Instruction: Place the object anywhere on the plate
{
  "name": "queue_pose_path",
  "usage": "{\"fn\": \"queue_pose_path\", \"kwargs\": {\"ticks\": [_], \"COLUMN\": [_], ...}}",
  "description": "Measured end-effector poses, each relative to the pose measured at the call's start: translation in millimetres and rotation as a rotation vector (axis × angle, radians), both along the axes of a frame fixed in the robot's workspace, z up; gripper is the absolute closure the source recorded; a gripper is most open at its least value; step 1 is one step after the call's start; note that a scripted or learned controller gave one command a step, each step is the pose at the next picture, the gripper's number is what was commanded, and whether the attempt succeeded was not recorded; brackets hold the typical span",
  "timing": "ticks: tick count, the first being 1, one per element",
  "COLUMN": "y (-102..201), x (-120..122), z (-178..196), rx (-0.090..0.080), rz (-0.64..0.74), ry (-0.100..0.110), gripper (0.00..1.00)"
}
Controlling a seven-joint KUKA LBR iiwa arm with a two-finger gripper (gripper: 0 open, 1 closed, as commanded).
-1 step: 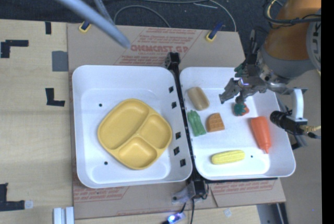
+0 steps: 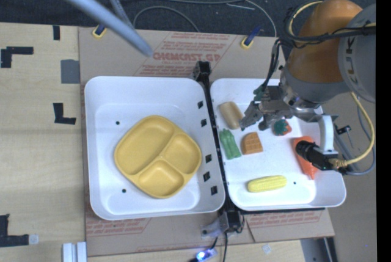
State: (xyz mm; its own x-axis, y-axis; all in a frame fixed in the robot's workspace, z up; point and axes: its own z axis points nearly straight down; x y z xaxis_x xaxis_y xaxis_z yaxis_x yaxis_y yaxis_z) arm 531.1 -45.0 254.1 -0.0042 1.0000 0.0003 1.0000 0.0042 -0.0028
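Overhead, claw [image 2: 261, 117] poised low in right bin [image 2: 330, 196], fingers slightly parted, gripping nothing visible. Just left: beige block [image 2: 231, 113]. Just below: orange waffle piece [image 2: 251, 143], with green piece [image 2: 230, 145] beside it. Just right: teal-and-red item [image 2: 281, 127]. Farther below: corn cob [image 2: 266, 183]. Well left, in left bin [image 2: 98, 132]: yellow divided plate [image 2: 158, 156].

Yellow divided plate [image 2: 158, 157] in left bin [image 2: 98, 132], right bin [image 2: 330, 193] holding corn cob [image 2: 266, 183], green piece [image 2: 230, 145], waffle [image 2: 251, 143], bread roll [image 2: 231, 114], gripper [image 2: 256, 117] above them
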Motion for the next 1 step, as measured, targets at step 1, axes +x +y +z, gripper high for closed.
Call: {"fn": "queue_pose_path", "kwargs": {"ticks": [1], "y": [42.5], "x": [-7.1], "z": [-13.6], "rx": [0.000], "rz": [0.000], "ry": [0.000], "gripper": [1.00]}}
